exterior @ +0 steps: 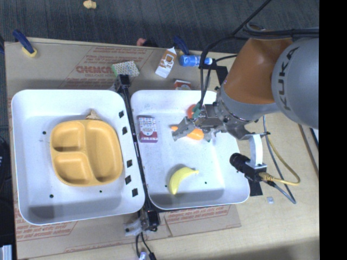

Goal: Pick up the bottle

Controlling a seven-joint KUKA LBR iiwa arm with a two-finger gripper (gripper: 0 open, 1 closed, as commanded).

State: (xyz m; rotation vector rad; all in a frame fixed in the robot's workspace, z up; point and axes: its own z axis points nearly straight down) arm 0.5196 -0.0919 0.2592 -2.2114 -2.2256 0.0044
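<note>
Overhead, camera view: gripper (187, 128) low over right bin (217, 191), near centre; jaw state impossible to tell. Orange-and-red object, probably the bottle (193, 124), directly beneath, largely hidden by the wrist. Banana (180, 178) at 6 o'clock, small packet (147, 129) at 9 o'clock. Yellow divided tray (85, 150) in left bin (24, 145). Probable risks: off-centre closure nudging the target aside; a smooth round body slipping free during lift.

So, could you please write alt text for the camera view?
The grey arm's gripper hangs over the right bin, above an orange object, near a banana and a small packet. The left bin holds a yellow divided tray.
</note>
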